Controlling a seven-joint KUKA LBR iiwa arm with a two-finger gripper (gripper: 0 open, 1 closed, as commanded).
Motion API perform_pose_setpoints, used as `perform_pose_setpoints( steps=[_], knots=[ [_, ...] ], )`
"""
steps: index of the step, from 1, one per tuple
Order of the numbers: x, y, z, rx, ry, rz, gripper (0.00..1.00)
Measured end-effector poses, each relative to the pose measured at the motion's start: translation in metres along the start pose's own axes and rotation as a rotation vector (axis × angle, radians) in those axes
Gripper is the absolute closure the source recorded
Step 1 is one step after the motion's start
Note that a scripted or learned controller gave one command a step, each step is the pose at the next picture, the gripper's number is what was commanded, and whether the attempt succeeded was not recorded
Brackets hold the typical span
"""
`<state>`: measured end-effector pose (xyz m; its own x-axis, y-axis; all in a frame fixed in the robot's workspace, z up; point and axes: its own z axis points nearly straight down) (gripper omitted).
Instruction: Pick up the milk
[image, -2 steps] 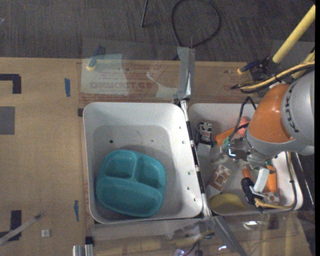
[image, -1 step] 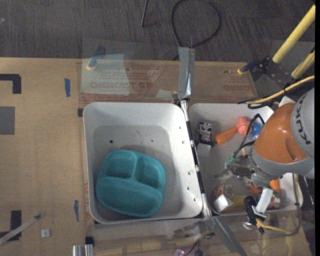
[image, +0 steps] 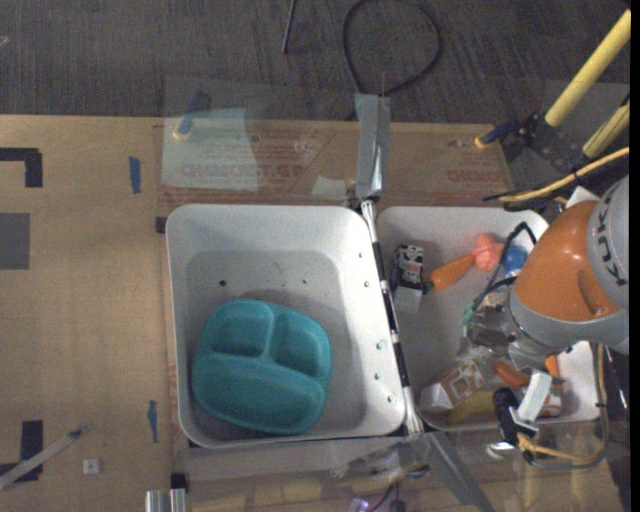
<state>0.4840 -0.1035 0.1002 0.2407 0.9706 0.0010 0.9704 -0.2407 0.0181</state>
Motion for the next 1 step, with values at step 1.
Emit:
perform_pose_setpoints(
  steps=[1],
  knots=[
    [-0.0002,-0.0008,0.0007,0.003,0.0,0.0,0.0]
  ],
)
